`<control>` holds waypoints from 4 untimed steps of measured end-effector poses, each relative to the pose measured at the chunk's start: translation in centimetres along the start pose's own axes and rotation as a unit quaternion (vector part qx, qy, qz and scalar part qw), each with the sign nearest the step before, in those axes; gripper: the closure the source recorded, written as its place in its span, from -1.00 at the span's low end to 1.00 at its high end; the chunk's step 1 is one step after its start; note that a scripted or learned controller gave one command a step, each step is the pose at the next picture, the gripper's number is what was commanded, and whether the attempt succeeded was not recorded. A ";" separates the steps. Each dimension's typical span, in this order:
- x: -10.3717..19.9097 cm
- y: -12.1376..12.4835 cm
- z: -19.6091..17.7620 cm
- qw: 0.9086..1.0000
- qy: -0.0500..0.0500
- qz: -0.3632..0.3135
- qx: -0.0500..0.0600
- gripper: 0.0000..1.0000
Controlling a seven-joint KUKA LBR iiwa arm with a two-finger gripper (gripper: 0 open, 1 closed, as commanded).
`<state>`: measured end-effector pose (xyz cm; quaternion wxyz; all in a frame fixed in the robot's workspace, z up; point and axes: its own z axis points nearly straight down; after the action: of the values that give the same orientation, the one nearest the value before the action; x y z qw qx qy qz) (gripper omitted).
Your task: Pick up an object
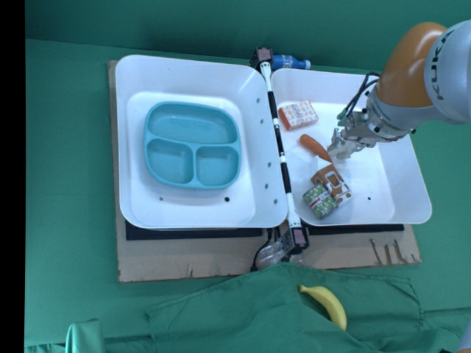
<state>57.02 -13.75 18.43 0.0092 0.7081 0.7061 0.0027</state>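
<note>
Curved banana [326, 303] on creased green cloth [243, 315]; gripper [340, 151] beside tapered carrot [316, 147], aperture indiscernible.

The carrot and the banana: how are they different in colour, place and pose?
The carrot is orange; the banana is yellow. The carrot lies inside the right bin, near the gripper; the banana lies outside both bins, on the green cloth at the front. The carrot looks straight and tapered; the banana is curved. Both are long and lie flat, and nothing holds either one.
</note>
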 end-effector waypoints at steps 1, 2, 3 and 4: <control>0.0 0.1 -0.1 1.000 0.002 0.001 0.000 -1.00; 0.0 0.1 -0.1 1.000 0.002 0.001 0.000 -1.00; -0.2 0.3 -1.5 1.000 0.000 0.002 -0.005 1.00; -4.5 7.0 -4.6 1.000 0.001 0.000 0.002 1.00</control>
<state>63.98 -18.19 23.20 0.0069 0.7081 0.7061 0.0024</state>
